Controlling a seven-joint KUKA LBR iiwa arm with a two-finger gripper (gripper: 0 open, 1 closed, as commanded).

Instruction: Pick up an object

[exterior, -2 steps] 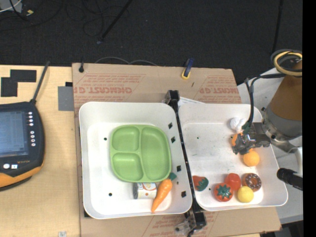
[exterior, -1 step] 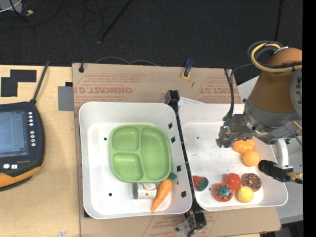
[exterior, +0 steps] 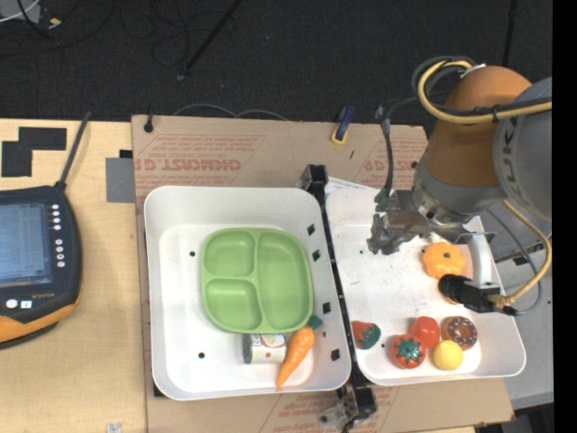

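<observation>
So I'm hovering my gripper (exterior: 389, 238) low over the right bin (exterior: 397, 287), and honestly I can't tell what it's doing. Orange toy pumpkin (exterior: 444, 261) is sitting just beside it, untouched.

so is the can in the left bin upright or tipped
Tipped: the can lies on its side by the carrot, below the green plate.
</observation>
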